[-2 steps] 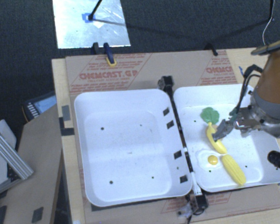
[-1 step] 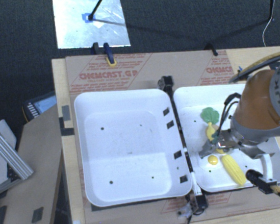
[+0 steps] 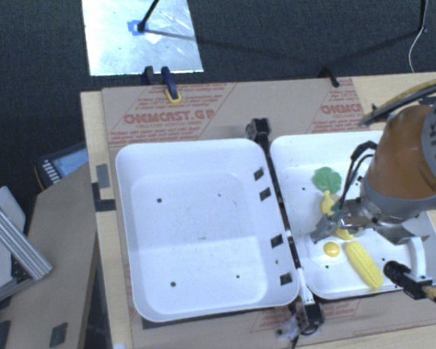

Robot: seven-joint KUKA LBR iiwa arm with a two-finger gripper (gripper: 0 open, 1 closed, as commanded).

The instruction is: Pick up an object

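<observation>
Just below end effector (image 3: pixel 336 224): yellow corn (image 3: pixel 363 262).

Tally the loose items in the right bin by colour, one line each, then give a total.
Green: 1, the green piece near the bin's far side.
Yellow: 3, the corn cob, the small round piece and the piece by the gripper.
Total: 4, though the arm may hide more.

Desk (image 3: pixel 218 101) is covered by a brown printed sheet. The left bin (image 3: pixel 149 291) sits beside the right bin (image 3: pixel 293 155), joined by black clips (image 3: pixel 266 194). A shiny square plate (image 3: pixel 112 34) lies beyond the desk on dark carpet (image 3: pixel 9 75). An aluminium rail (image 3: pixel 9 236) stands at left.
</observation>
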